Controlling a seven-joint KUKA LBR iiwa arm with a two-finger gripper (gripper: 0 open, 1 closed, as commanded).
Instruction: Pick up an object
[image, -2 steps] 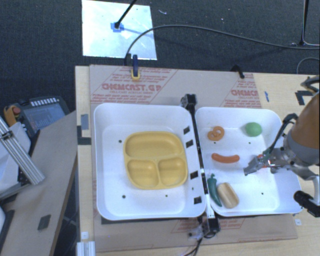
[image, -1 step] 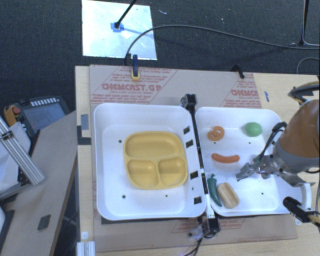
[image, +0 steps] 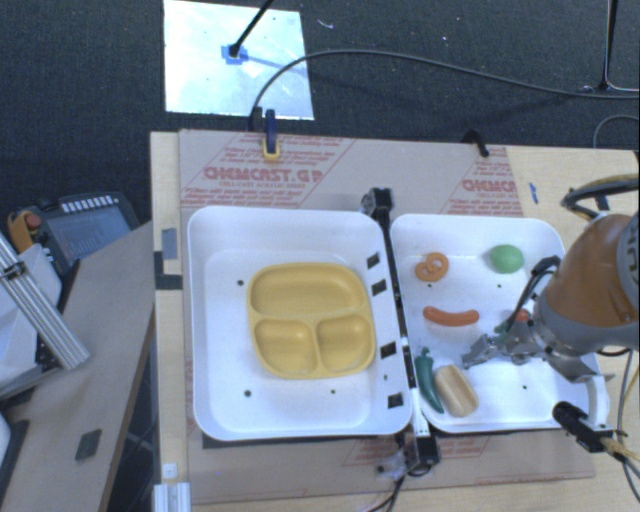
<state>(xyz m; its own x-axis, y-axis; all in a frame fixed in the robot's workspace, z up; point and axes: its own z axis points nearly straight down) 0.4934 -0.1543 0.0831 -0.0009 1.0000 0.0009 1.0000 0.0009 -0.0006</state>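
Observation:
The right bin (image: 545, 235) holds an orange pretzel (image: 433, 266), a green ball (image: 506, 258), a red-brown sausage (image: 451, 317), a green pepper (image: 425, 378) and a tan bread roll (image: 455, 389). My gripper (image: 487, 350) hangs low over the right bin's floor, just right of the sausage's end and above the bread roll. It touches none of them that I can see. The grey arm with its orange band (image: 598, 285) covers the bin's right side.
The left bin (image: 215, 300) bears a yellow tray (image: 305, 318) with three compartments. A black divider strip (image: 390, 300) runs between the bins. A cable and a grey console (image: 85, 235) lie off the bench at the left.

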